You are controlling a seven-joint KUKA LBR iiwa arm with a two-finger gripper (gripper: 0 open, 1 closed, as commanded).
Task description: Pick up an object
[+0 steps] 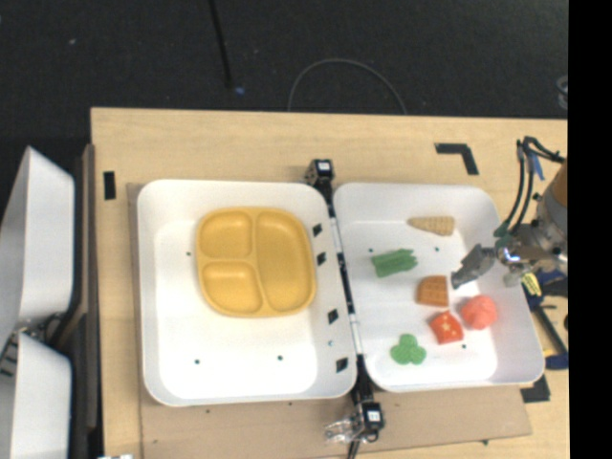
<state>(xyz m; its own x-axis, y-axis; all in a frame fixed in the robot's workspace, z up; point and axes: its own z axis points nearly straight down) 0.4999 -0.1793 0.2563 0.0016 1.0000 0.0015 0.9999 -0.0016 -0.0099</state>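
The gripper (475, 264) hangs over the right bin (382, 208), finger spread unclear; the brown block (433, 291) lies just left and nearer, closest to it.

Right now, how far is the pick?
Done: the gripper is over the right bin, beside the orange block. In hand: nothing visible between its fingers. Left: every toy lies in the bin, including the red ball and green piece; grasp and lift remain.
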